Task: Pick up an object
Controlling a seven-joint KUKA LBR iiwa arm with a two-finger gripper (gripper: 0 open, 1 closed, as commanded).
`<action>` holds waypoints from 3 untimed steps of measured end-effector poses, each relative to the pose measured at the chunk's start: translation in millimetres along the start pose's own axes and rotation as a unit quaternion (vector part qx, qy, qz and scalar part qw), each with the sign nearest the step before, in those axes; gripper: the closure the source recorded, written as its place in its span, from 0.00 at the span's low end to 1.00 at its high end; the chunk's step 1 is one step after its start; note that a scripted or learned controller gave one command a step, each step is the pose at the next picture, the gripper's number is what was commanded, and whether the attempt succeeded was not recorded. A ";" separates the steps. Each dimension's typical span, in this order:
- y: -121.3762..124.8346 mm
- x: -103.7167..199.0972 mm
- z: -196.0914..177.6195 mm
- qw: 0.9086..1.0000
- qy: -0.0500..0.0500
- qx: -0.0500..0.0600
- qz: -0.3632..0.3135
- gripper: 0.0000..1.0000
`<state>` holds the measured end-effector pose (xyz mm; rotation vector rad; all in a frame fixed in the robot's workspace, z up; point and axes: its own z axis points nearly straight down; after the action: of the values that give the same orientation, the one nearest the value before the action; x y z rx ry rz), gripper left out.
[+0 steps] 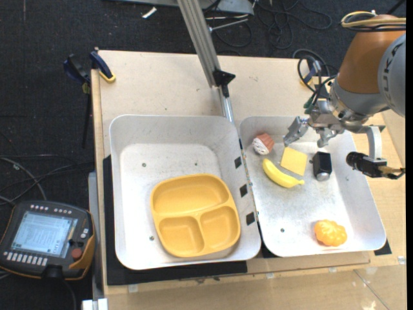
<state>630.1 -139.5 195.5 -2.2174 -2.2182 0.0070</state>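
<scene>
Objects for picking are seen in the right bin (361, 199): a banana (282, 174) near its centre, a yellow block (294, 161) touching the banana's upper side, a small reddish-white item (262, 144) toward the bin's upper left, a black item (322, 165) right of the block, and an orange lump (330, 233) near the lower edge. The gripper (310, 133) is held spread above the block, nothing between its fingers. A yellow divided plate (195, 216) is seen in the left bin (129, 173).
</scene>
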 end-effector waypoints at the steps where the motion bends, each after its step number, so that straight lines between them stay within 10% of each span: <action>1: 5.5 -7.8 53.0 1.000 0.000 -0.001 0.000 0.00; 2: 5.6 -7.2 102.6 1.000 -0.001 -0.002 0.000 0.00; 3: 6.9 -7.4 89.3 1.000 -0.001 -0.005 0.000 1.00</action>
<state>636.3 -146.9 106.2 -2.2235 -2.2235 -0.0016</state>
